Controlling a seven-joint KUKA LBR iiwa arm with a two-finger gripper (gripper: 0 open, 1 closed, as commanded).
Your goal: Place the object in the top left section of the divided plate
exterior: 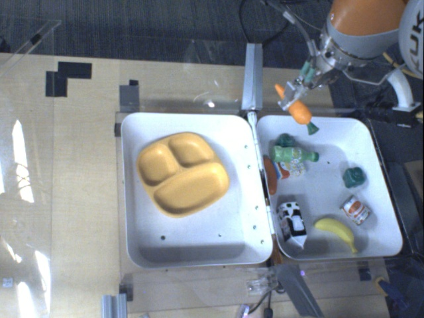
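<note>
A yellow divided plate [183, 173] lies in the left bin [199, 244], with two small sections on its far side and one large section on its near side. My gripper [296, 99] hangs over the far left edge of the right bin [384, 197]. It is shut on a small orange toy carrot [301, 113], whose green top [311, 128] points down and to the right. The carrot is off the bin floor, well to the right of the plate.
The right bin holds a green bottle [295, 155], a dark green item [286, 140], a red item [268, 175], a black-and-white carton [291, 222], a banana [336, 232], a small can [356, 209] and a teal object [354, 176]. A metal divider [252, 78] runs between the bins.
</note>
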